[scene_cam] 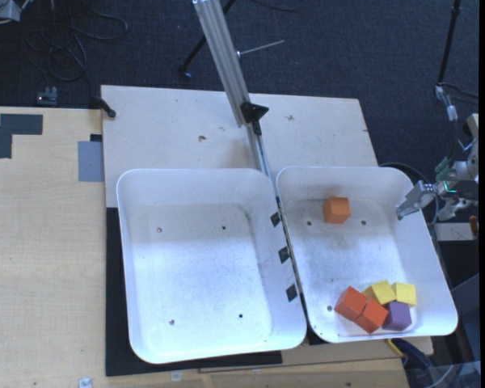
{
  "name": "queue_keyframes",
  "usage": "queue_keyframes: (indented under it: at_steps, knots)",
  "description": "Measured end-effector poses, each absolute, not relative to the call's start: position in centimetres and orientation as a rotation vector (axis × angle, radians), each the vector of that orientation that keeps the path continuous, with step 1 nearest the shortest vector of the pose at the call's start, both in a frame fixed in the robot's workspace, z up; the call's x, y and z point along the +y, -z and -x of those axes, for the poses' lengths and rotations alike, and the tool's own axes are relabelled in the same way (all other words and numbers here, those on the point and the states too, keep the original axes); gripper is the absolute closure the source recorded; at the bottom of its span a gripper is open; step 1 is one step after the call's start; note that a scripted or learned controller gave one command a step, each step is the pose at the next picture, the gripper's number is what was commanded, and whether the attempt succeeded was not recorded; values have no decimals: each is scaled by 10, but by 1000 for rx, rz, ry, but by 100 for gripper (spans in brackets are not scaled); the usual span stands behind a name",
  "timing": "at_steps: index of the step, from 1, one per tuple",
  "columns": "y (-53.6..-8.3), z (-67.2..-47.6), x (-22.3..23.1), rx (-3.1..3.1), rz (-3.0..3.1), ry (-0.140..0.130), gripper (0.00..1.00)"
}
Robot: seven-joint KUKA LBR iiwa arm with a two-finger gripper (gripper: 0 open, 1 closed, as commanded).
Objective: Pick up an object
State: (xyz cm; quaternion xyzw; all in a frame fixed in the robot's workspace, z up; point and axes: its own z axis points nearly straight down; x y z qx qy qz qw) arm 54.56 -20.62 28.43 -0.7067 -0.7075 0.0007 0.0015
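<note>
Camera view, pincer (410, 203) state unclear at right bin (436, 265) rim, orange cube (335, 209) near, blocks (377, 305) clustered.

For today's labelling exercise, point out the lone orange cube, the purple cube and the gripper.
Lone orange cube (335, 209), camera view, top face.
Purple cube (398, 315), camera view, top face.
Gripper (410, 202), camera view, at its grey finger end.

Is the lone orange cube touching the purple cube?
Apart. The camera view shows the orange cube alone, bare bin floor separating it from the purple cube.
</note>
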Motion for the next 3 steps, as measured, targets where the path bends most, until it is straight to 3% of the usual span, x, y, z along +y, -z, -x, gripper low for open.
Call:
queue_keyframes:
  at_steps: [1,2,3]
  knots:
    - [-237,-594,-182,-2222,2215,-3,0]
    - [-105,-646,-138,-2217,2213,-7,0]
    - [-120,-646,-139,-2223,2214,-6,100]
